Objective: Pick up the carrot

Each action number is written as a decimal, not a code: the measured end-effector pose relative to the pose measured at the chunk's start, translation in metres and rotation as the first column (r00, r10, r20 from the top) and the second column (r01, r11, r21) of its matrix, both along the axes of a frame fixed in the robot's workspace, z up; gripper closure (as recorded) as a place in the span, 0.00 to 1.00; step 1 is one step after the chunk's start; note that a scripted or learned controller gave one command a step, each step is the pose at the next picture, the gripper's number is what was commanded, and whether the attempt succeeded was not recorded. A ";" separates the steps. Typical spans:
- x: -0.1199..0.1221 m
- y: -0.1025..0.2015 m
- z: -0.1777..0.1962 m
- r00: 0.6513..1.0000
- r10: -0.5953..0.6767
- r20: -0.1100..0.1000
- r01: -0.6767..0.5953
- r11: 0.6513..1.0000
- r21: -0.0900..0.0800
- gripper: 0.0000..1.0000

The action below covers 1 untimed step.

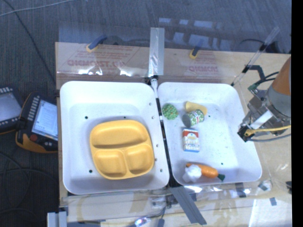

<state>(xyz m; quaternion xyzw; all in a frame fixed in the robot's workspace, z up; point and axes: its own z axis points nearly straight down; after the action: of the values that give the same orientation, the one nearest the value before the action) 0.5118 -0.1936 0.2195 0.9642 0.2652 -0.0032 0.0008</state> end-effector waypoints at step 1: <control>-0.028 0.049 -0.113 0.946 -0.325 -0.002 0.325 0.946 0.002 1.00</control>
<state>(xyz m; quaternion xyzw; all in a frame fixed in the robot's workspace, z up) 0.4833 -0.1446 0.1061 0.9947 0.1028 -0.0037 -0.0011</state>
